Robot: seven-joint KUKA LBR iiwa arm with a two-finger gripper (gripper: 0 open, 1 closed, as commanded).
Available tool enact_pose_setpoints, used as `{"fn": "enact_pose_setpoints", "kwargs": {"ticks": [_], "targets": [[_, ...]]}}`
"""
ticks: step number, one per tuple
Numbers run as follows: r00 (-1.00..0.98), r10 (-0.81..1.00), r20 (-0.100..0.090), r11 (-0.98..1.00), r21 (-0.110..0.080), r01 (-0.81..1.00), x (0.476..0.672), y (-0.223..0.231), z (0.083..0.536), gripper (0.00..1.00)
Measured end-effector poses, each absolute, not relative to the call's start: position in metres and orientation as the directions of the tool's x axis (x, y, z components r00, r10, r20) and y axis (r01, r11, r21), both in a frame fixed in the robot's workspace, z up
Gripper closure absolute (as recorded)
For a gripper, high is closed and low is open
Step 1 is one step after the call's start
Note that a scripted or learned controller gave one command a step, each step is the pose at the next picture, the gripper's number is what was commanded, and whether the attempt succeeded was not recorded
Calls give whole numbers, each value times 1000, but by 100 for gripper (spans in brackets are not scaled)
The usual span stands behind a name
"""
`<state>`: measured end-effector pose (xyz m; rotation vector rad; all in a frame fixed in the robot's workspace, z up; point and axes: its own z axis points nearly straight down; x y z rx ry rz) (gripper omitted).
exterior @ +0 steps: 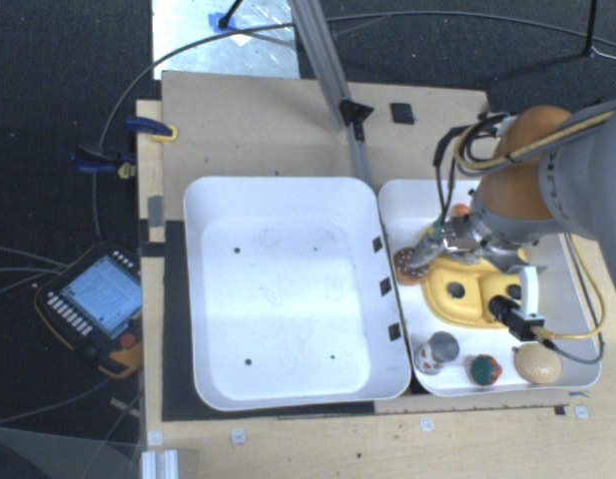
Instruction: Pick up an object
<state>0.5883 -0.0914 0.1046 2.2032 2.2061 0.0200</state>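
The grey arm with its orange band [522, 163] is seen reaching in from the right over the right-hand shallow white bin [407, 200], and the two-finger gripper [435, 242] is lowered near that bin's inner left wall, its metal tip blurred against the clutter beneath it. Whether anything is held there cannot be told, since the tip is too small and too cluttered to be read. The relation on which the coming move is judged to turn is a short one: a small round brown speckled object [407, 264] lies just beside the gripper, toward the camera and slightly to the view's left, hard against the bin's left wall, while a large yellow plastic moulded piece with dark openings [467, 292] lies just beyond it toward the lower right (its long axis is seen running roughly across the bin, left to right). Further toward the near edge of the same bin, a small grey round piece [439, 348], a green-and-red ball [484, 368] and a beige egg-shaped object [536, 363] are set in a row, well apart from the gripper. The left-hand white bin [278, 292] lies beside it, on the side away from the arm.
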Motion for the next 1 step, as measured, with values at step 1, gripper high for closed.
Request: {"fn": "enact_pose_setpoints", "kwargs": {"ticks": [1], "targets": [[-3,1000,-4,3,28,1000,590,-89,115,100]]}}
